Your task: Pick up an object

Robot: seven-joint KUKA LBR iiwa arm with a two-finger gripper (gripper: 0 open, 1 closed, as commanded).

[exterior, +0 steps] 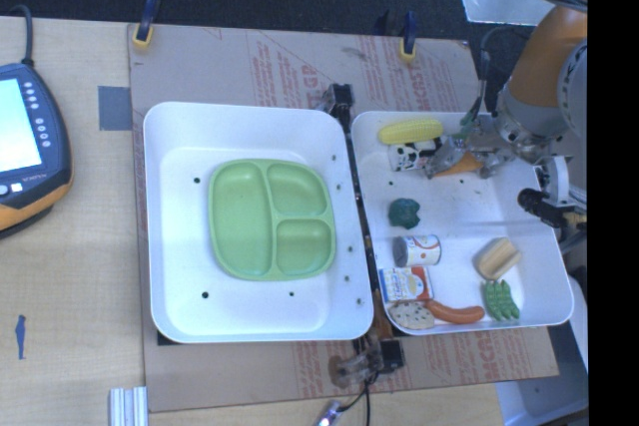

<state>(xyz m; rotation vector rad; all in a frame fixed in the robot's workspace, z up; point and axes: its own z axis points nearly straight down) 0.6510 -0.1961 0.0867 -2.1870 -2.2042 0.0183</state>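
Your claw (pixel 477 153) hung low over the far part of the right bin (pixel 544 259), near its back wall, and I cannot tell from this view whether it was apart or together, because the wrist covered it.

Going from the left, you had a teach pendant (pixel 25 140) lying on the wooden table (pixel 70 294), partly cut by the edge of the view. Next to it stood the left bin (pixel 175 244), and inside it lay a green divided plate (pixel 272 218), flat, with three compartments.

In the right bin the things for picking were spread out. At the near left corner you could see a small blue and white carton (pixel 401 283), a round cracker (pixel 410 316) and a red sausage (pixel 454 313), all close together. Above them lay a small can (pixel 419 249) on its side, then a dark green lump (pixel 404 212). At the far side a yellow corn cob (pixel 410 131) lay along the wall, with a black and white toy (pixel 412 156) just beside it. An orange piece (pixel 457 167) lay just under the claw, touching or almost touching it. More to the right were a bread roll (pixel 496 257) and a green pea pod (pixel 500 299).

The grey arm (pixel 544 75) with its orange band came in from the right.
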